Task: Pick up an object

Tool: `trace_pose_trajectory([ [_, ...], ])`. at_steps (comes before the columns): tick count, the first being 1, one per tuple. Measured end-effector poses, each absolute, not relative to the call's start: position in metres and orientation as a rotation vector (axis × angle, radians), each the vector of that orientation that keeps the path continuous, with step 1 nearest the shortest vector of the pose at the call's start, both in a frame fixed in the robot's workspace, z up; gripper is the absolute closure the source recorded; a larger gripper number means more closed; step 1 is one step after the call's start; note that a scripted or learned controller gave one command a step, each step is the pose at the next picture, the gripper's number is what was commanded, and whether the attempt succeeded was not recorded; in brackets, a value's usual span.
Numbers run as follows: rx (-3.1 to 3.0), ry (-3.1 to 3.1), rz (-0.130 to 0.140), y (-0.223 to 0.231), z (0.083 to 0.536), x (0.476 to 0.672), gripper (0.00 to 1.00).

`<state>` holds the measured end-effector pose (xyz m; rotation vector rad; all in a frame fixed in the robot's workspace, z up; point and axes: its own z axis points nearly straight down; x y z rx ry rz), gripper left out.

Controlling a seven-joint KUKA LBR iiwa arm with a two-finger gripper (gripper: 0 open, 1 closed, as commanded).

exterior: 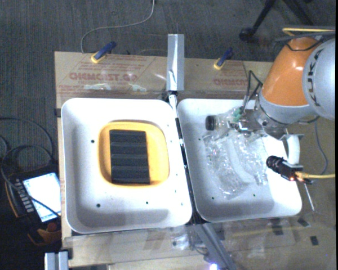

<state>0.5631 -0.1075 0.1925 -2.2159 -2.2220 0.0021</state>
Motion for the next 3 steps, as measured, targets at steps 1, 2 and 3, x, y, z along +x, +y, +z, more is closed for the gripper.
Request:
trace_pose_trajectory([
  [1,-2.274,-2.155,-0.002,-0.218,0.114,0.58,0.0],
  [2,-2.165,-2.233,0.049,-0.179,0.146,0.657,0.0],
  [3,-1.947,-2.398,0.046,-0.217,0.099,0.656,0.0],
])
